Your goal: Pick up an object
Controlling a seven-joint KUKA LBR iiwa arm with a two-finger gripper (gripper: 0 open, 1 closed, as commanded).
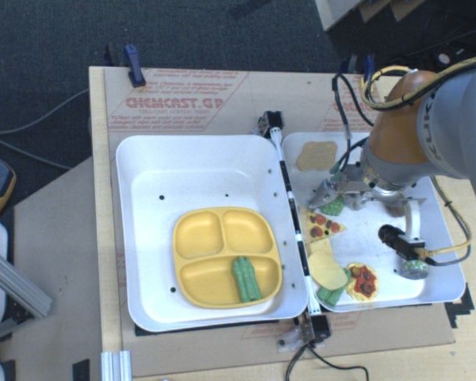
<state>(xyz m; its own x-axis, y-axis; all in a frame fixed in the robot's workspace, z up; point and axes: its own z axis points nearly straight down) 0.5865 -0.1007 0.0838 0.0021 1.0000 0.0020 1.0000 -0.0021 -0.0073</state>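
Observation:
My gripper (339, 194) is low in the right bin (436, 292), near its upper left part, with the orange-banded wrist above it. Just under and in front of it lies a small green toy piece (332, 208), and a pizza slice (324, 227) lies a little nearer. A tan bread slice (316, 155) rests at the bin's far left corner. Toward the front are a pale yellow slice (327, 271), a green piece (329, 296) and a round pizza piece (362, 282).
The left bin (143, 173) holds a yellow divided plate (198, 236) with a green toy vegetable (245, 279) in its front compartment. The ridge between the two bins (289, 205) runs close to the gripper's left. A blue clamp (133, 64) sits at the bench's far left.

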